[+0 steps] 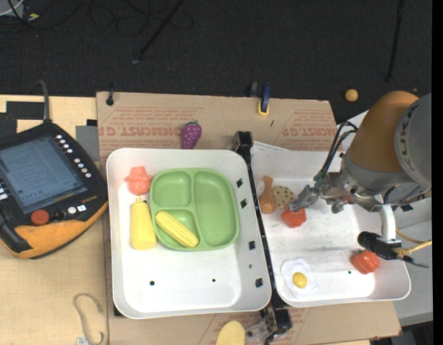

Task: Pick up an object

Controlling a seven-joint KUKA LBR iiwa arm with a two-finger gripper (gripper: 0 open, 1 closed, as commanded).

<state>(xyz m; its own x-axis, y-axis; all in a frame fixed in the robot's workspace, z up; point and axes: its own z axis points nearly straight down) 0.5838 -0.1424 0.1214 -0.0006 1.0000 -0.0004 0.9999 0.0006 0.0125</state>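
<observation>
the gripper (302, 205) hangs low in the right bin (394, 290), its tip just above a red toy pepper (294, 218); how far it is open cannot be told, and contact is unclear. left of the pepper lie a brown cookie (282, 196) and a toy drumstick (267, 195), long axis pointing up-bin. nearer the front edge sit a fried egg (299, 277) and a red tomato (364, 262). the left bin (178, 293) holds a green divided plate (214, 207) with a corn cob (177, 228), a yellow bottle (142, 225) and a pink toy (137, 180).
</observation>
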